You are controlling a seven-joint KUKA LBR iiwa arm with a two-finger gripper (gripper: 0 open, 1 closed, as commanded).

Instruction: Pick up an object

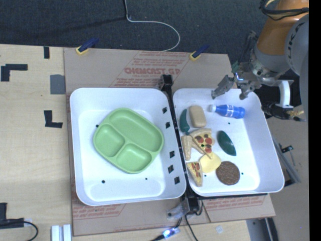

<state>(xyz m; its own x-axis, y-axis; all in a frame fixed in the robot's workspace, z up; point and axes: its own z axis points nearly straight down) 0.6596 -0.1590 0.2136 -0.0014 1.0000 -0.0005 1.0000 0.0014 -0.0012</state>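
We see the end effector (234, 88) hanging above the upper edge of the right bin (268, 149), near its far corner, on the grey arm (281, 34) that reaches in from the right with its orange band above the wrist. Its two fingers (221, 89) are spread apart, and nothing sits between them.

Just below and slightly left of the end effector lies a small blue bottle (228, 111) with a white cap, on its side on the bin floor — close to the fingers but apart from them. Left of the bottle we find a tan bread roll (197, 116), with a dark green piece (184, 121) touching its left side. Below these sits a pizza slice (203, 140) beside a pale wedge (187, 146), and to their right a dark green leaf-shaped item (226, 142) lies by itself. Lower down we note a yellow cheese-like wedge (210, 161), a second pizza-like slice (195, 173) by the bin's left wall, and a round brown patty (228, 173) — the patty just beside the yellow wedge.

The left bin (85, 185) holds a light green divided plate (128, 140) with three compartments, lying flat near the bin's middle. Both bins rest on a cardboard sheet (145, 69) on the table (30, 149), held by blue and yellow clamps (87, 45) at its far edge.
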